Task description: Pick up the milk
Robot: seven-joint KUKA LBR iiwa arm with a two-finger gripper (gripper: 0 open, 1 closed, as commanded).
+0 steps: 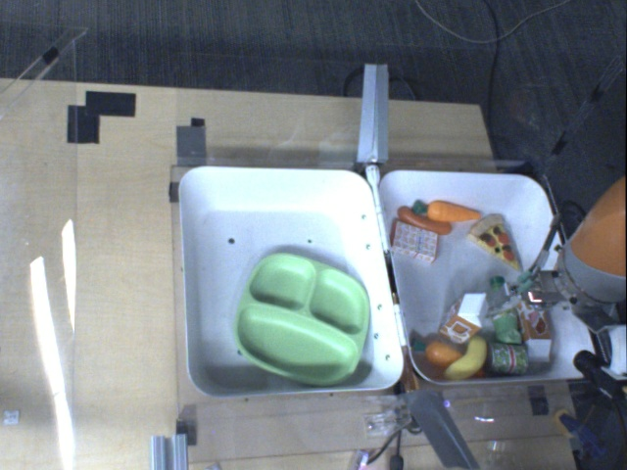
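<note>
Milk: small carton [463, 319] with a white top and an orange front, lying tilted in the right bin [460, 186], near that bin's front wall.
Pincer: the pincer [517, 297] sits low over the right bin, just right of the milk carton; whether it is released or clenched cannot be told, and nothing can be made out in its grip.
Arm: grey with an orange band [602, 228], entering from right of the right bin.
Near the milk: banana [470, 358] and an orange fruit [440, 352] just in front of it; green can [507, 358] to its right.
Farther back from the milk: carrot [453, 211], pizza slice [495, 239], pink-and-white box [414, 240].
Left bin: the left bin [225, 204] holds a green divided tray [304, 316].
Surface: pale wood surface [98, 292] under both bins.
</note>
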